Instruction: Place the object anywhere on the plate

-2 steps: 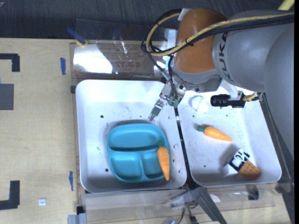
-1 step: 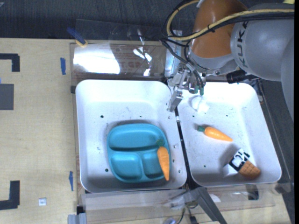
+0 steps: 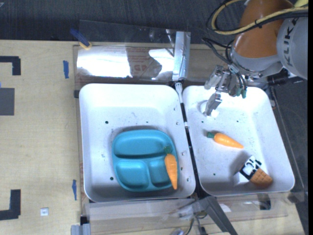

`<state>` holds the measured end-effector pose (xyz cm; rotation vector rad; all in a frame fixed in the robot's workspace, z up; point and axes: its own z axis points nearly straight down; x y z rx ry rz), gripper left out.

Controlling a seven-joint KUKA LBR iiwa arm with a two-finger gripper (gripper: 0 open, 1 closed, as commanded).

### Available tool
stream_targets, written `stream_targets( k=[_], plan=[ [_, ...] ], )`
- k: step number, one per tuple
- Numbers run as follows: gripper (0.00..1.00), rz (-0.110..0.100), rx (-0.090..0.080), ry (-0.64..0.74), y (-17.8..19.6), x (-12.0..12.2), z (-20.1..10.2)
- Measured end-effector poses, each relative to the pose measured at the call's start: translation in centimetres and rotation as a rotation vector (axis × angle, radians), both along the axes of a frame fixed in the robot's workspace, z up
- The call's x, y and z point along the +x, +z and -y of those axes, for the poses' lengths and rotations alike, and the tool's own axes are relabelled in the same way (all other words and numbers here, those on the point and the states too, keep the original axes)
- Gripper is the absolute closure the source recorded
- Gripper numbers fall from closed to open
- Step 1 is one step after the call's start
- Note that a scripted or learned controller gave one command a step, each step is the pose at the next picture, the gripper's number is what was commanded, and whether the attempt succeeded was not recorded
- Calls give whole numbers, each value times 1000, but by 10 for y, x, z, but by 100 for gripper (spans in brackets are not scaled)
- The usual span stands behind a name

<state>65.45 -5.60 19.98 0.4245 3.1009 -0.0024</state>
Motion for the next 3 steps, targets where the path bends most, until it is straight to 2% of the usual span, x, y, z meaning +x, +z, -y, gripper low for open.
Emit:
stream_targets(
  k=[1,2,3],
  plan=[
    [0,-12,2,112,-74,0,66],
    [100,4,1,114,-58,4,64],
    [100,-5,0,157,-94,-2,131]
  ],
)
